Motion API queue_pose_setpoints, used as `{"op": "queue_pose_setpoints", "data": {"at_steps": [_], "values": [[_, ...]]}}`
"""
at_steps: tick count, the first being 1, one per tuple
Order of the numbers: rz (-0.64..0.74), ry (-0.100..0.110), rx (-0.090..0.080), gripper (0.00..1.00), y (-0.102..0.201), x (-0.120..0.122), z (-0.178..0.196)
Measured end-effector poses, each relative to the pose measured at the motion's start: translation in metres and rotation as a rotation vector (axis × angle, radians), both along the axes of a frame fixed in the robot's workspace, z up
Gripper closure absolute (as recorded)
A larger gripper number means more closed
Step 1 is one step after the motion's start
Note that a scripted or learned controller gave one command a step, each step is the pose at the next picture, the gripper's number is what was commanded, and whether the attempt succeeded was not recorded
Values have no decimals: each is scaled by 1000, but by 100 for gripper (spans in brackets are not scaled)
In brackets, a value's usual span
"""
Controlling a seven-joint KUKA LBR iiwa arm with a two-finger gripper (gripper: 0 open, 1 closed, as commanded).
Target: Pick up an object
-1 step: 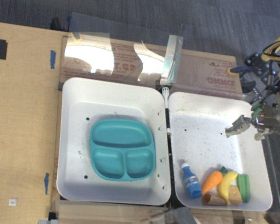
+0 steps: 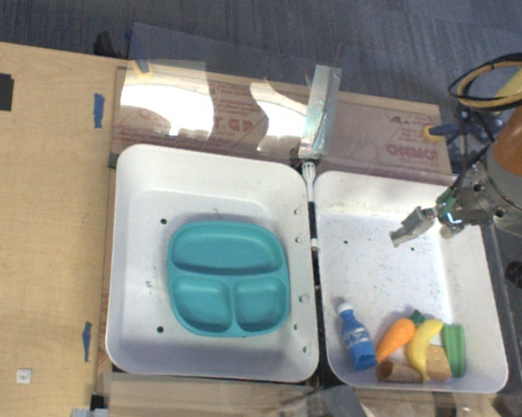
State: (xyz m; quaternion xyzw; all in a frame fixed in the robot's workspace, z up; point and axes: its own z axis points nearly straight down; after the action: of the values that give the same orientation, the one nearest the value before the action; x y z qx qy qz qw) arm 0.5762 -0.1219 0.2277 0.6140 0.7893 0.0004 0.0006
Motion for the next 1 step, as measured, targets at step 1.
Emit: {"op": "queue_pose_setpoints", "data": {"at_steps": [1], "values": [[106, 13, 3, 0, 27, -29, -124]]}}
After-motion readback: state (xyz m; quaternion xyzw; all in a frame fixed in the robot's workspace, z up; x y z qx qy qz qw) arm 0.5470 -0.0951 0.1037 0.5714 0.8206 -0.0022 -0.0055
